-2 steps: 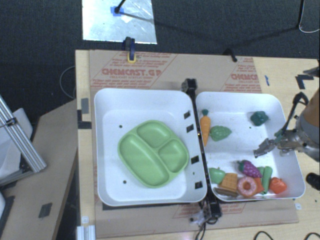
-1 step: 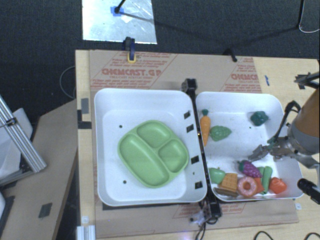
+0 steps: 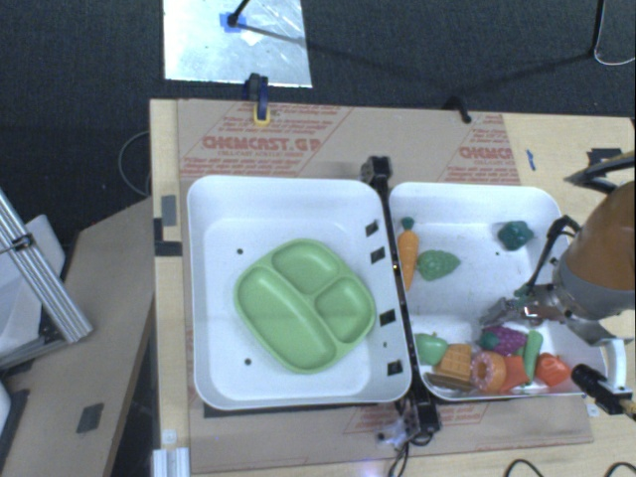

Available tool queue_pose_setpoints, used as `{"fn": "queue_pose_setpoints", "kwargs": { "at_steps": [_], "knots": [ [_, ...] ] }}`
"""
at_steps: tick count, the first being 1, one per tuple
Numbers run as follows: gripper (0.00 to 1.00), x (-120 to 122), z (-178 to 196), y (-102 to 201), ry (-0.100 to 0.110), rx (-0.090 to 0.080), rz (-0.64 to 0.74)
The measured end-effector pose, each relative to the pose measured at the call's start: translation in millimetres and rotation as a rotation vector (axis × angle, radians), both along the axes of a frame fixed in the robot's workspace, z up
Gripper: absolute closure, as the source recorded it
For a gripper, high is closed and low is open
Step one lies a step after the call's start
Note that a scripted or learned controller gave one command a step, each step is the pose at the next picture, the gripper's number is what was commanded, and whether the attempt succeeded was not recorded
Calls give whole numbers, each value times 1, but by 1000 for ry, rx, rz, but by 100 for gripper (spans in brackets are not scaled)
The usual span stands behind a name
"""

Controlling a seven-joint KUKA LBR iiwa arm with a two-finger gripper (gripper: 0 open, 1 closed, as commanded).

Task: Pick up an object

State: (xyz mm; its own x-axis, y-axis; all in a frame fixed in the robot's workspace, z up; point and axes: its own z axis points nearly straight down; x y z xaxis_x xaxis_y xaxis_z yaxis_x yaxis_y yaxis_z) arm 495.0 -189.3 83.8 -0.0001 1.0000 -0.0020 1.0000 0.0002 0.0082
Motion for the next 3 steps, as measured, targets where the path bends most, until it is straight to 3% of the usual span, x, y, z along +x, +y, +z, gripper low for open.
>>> {"fn": "queue_pose_setpoints", "kwargs": {
  "at_steps": [1, 3],
  "knots": [
    [100, 0, 12, 0, -1, 0, 1],
    [100, 5, 120, 1, 1, -1, 5]
  ]
}}
